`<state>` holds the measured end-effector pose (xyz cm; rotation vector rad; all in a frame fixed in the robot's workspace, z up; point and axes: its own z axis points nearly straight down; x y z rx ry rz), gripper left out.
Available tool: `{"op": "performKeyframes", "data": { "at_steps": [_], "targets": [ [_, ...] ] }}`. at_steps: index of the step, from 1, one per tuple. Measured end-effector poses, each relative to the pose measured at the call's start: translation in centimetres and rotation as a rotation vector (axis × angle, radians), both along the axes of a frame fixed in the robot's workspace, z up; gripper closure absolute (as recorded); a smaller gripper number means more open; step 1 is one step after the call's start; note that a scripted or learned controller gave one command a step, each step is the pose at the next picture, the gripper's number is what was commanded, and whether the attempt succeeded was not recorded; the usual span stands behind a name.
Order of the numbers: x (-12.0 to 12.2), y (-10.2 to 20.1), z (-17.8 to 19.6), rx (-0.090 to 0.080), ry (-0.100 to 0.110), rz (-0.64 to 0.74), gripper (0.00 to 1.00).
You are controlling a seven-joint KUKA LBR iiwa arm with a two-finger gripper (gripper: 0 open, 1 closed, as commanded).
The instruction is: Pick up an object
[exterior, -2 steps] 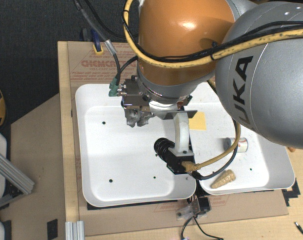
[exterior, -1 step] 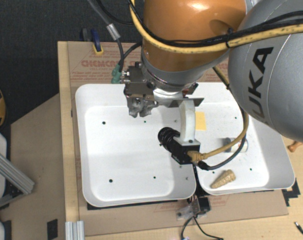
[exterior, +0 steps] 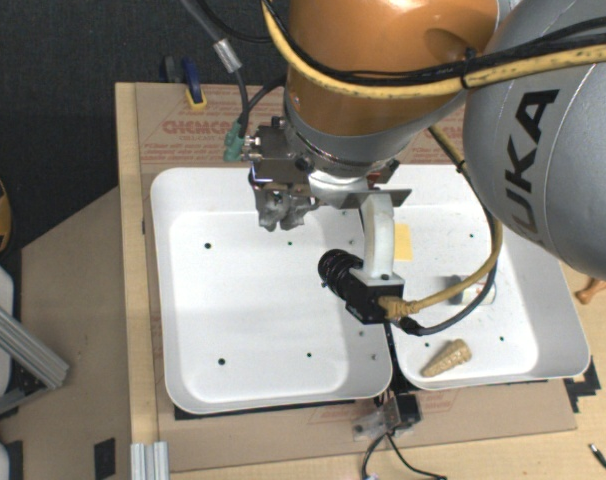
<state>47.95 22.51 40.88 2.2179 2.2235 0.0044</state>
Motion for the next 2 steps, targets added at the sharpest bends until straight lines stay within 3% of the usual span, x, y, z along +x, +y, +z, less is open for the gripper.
{"op": "performKeyframes", "data": {
  "at_steps": [1, 2],
  "targets": [
    [-0.2, -0.1, -8.7, -0.006, 0.014, -0.004, 1.00],
    [0.1, -0.1, 6.9, 0.008, -0.016, 0.000, 1.00]
  ]
}}
